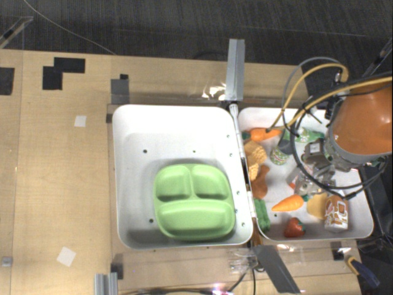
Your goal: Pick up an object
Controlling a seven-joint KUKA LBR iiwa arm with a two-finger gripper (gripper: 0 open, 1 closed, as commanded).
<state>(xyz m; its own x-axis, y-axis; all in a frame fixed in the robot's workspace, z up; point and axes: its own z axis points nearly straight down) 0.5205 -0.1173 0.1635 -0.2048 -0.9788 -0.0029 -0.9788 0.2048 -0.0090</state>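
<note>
My gripper (306, 180) hangs low over the middle of the right bin (363, 225), under the orange wrist band. Just below and left of it lies an orange carrot (287, 204). A yellow piece (315, 207) and a small brown-and-white carton (336, 214) lie at its lower right. A green-topped can (280, 155) stands to its upper left. Whether anything is in the gripper is hidden by the wrist and cables.
The right bin also holds a second carrot (265, 134), a corn cob (255, 155), a brown piece (260, 182), a red fruit (293, 227) and a green strip (262, 214) by the left wall. The left bin (132, 140) holds a green compartment plate (193, 201).
</note>
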